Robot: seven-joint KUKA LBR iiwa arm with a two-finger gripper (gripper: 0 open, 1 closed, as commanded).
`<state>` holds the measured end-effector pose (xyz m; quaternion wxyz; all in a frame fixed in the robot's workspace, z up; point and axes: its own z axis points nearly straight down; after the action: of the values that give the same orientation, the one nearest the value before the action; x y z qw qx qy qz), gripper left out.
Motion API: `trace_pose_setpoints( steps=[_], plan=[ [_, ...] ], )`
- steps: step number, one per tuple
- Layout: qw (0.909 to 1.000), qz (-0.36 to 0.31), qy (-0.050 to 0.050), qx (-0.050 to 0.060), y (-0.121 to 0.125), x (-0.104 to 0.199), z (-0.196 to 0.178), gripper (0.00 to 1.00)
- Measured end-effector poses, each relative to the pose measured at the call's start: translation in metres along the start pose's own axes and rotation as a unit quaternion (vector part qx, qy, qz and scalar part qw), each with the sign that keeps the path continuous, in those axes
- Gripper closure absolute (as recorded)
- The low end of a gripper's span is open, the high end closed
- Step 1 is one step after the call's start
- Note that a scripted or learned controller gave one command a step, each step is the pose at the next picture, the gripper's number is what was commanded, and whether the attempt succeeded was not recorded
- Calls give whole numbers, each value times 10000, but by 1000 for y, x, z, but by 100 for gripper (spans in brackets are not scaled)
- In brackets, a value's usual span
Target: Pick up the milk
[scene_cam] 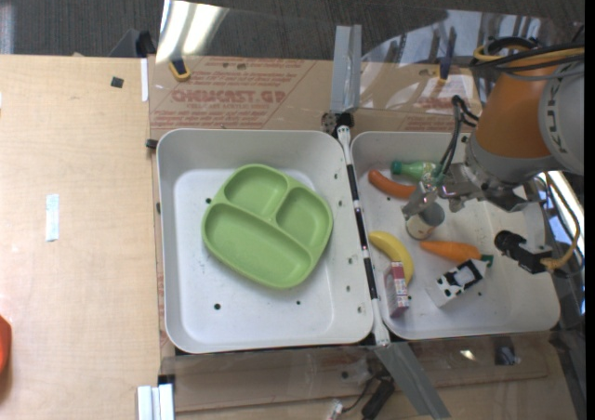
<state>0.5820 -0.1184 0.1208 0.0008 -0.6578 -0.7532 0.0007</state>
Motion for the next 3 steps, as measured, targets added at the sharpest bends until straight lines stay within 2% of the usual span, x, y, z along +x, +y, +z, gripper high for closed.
trace_pose_setpoints(
  steps=[1,2,3],
  plan=[
    [10000,15,-6,-6,0,-1,-9,100],
    [9914,-1309,-14,-18,63,25,-118,100],
    [9998,-219,0,3,59,71,-105,100]
  ],
)
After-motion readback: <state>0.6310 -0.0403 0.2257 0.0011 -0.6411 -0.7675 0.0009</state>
